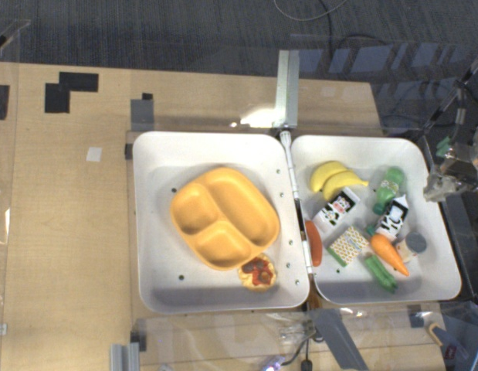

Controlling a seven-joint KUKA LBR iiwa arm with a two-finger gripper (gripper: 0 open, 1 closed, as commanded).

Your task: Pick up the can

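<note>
The can [415, 243] is a small grey cylinder in the right bin [435, 280], near its right wall. Its round end faces up, and it lies just right of the carrot [390, 254] and below a black-and-white carton [392, 217]. My gripper [444, 184] hangs at the right rim of that bin, above and to the right of the can and well apart from it. Nothing shows in its grasp.
The right bin also holds bananas [336, 178], a green bottle [388, 185], a second carton [336, 209], a patterned box [347, 246], a green vegetable [380, 273] and a red sausage [313, 243]. In the left bin [154, 207] sit a yellow divided plate [223, 216] and a small red item [259, 271].
</note>
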